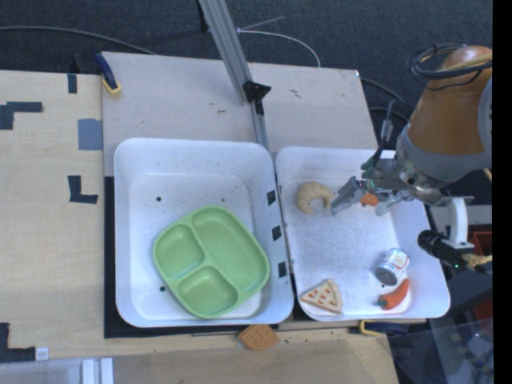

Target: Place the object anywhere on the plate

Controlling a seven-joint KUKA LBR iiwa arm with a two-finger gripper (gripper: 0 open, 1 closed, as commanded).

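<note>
far to the left of my tool, in the other bin [128,214], lies the green plate [210,260], three compartments, nothing on it; its lower edge runs close against the bin wall, and i can't tell whether they touch. below that bin's rim a small round waffle-like piece [257,338] sits on the worktop [48,214], partly tucked under the rim. just left of my tool, in my own bin [362,310], the croissant [313,196] rests on the floor, very near the forward finger but i can't say it touches. my tool [352,195] hangs low over the bin, fingers spread apart with nothing between them; the far finger is blurred against the wrist and an orange spot behind it is hard to read. below and left of it lies a pizza slice [322,297]; below and right, a small can [390,266] on its side and a carrot [394,296] near the rim.
</note>
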